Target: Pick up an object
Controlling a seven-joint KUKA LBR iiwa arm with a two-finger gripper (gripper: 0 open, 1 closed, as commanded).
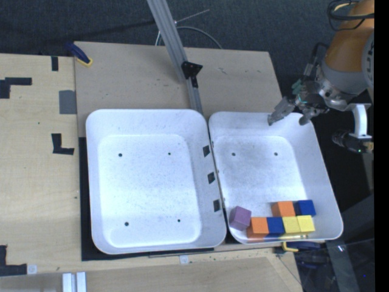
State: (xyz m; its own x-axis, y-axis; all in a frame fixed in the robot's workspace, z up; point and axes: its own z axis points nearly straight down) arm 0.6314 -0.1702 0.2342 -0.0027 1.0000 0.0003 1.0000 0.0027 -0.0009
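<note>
**Gripper spread above the right bin's far corner, blocks bunched at the near edge**

Camera view: The grey arm with its orange band (351,44) comes in from the right side. Its two-finger gripper (287,115) hangs over the far right corner of the right shallow white plastic bin (255,163), with the two dark fingers (275,115) spread apart and nothing between them.

The objects lie well apart from the gripper, all clustered against the near wall of the right bin. A small purple cube (240,216) sits at the left end of the cluster, slightly turned and just apart from the rest. Beside it is an orange block (259,225), then a blue block (275,224), then two yellow blocks (298,224) in a row along the bin's near rim. Behind that row, touching it, stand a second orange block (283,208) and a second blue block (305,207).

The left shallow white plastic bin (149,181) sits just beside the right one, their rims meeting in the middle. Both rest on a pale wooden bench (36,163). A grey metal rail (170,35) slants across the bench from the top toward the seam between the bins.
</note>
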